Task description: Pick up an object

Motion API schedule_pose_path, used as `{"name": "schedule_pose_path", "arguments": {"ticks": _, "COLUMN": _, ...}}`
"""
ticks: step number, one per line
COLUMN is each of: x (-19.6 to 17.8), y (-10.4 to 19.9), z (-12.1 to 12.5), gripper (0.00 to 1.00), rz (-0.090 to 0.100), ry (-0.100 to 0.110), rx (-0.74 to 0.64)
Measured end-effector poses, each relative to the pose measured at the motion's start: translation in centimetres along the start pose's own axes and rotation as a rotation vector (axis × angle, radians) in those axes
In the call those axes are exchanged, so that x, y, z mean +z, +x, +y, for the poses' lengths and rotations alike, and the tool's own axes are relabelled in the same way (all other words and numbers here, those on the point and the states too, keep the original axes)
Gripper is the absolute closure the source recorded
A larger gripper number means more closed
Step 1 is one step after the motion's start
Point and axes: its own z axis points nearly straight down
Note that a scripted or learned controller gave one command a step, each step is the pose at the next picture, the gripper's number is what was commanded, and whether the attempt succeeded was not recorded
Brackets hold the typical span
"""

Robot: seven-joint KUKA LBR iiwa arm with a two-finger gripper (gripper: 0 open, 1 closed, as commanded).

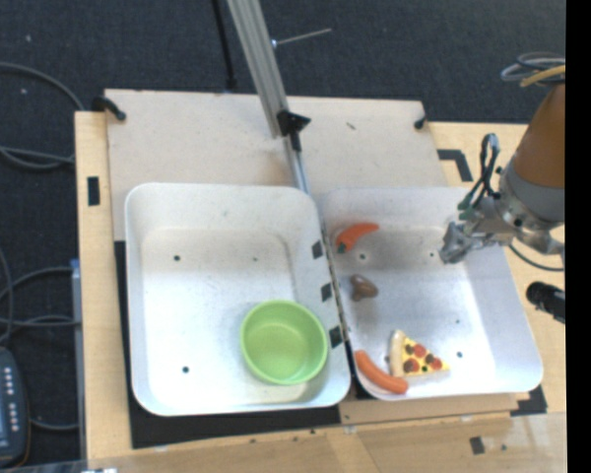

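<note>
**Hovering at the right bin's far edge, nothing in the grasp**

Hanging over the upper right part of the right bin [492, 363], the gripper [456, 241] has nothing visible between its tips; whether they are spread or closed I cannot tell at this size. Every candidate lies to the camera's left of it or nearer the front. An orange curved piece [356, 234] sits closest in height, across bare bin floor, its long axis running roughly left to right. A small brown lump [363, 287] lies just below that. At the front rim rest a pizza-slice toy [415, 356] and an orange sausage [380, 371], touching or nearly so. A green bowl [284, 340] sits in the left bin [177, 225], farthest off.
</note>
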Motion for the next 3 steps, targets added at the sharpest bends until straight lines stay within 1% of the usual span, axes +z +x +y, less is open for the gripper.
{"name": "schedule_pose_path", "arguments": {"ticks": 1, "x": 0.8, "y": 5.2, "z": 1.1, "gripper": 1.0, "rz": 0.0, "ry": 0.001, "rx": 0.0}}
{"name": "schedule_pose_path", "arguments": {"ticks": 3, "x": -1.5, "y": 14.7, "z": 3.4, "gripper": 1.0, "rz": 0.002, "ry": -0.001, "rx": -0.001}}
